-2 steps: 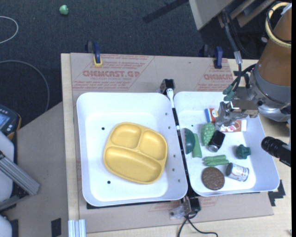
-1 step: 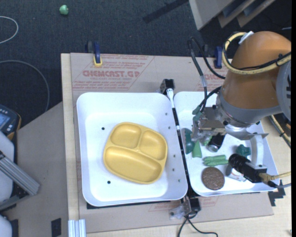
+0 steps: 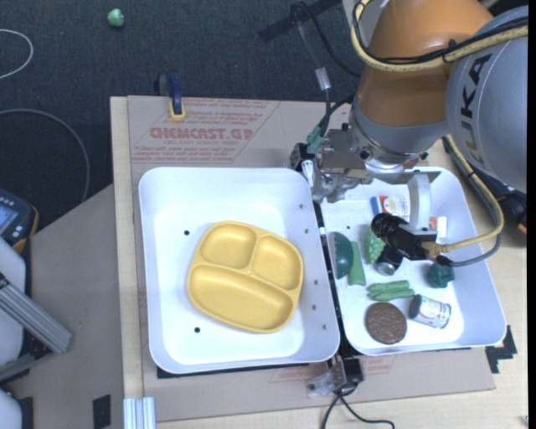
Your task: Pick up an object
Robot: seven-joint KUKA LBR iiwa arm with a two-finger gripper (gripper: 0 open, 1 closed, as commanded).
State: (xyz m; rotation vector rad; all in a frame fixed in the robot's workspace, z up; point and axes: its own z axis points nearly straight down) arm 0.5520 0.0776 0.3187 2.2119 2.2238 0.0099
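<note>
A tan cardboard sheet [image 3: 209,126] printed with red lettering covers the middle of the frame, and on it we see two white bins side by side. The grey arm [image 3: 502,100] with its orange band fills the upper right corner. The left bin [image 3: 167,218] holds a yellow divided plate [image 3: 244,276], lying flat near its centre. The right bin [image 3: 479,306] carries a cluster of small items.

The gripper [image 3: 333,178] hangs over the upper left corner of the right bin, just beside the wall the bins share. We cannot tell from this angle whether it is released or clenched, and we see nothing held in it.

Lower in that bin, a brown round disc [image 3: 386,323] lies near the bottom edge, with a small labelled can [image 3: 430,311] on its side just to the right. A dark green curved piece [image 3: 342,254] sits against the left wall. A green pod-shaped piece [image 3: 390,291] lies just above the disc. A dark green lump [image 3: 440,274] rests toward the right.

In the upper left corner of the frame, a small green ball [image 3: 115,16] lies on the dark floor.
</note>
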